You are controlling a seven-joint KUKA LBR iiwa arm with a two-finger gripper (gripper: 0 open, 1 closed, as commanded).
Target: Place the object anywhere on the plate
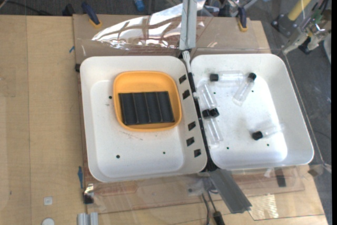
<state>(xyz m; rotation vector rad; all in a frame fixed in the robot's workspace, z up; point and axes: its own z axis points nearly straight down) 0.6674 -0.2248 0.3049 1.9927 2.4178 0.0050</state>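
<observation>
Clear tubes with black caps lie scattered in the right bin point(295, 113); one point(231, 77) near the back, one point(245, 88) tilted beside it, one point(209, 103) along the divider, one point(266, 133) toward the front; I judge any of them the object to move; the orange plate point(147, 81) waits in the left bin point(100, 139), a black ribbed insert point(146, 108) covering most of it; I cannot tell the gripper's state.
</observation>
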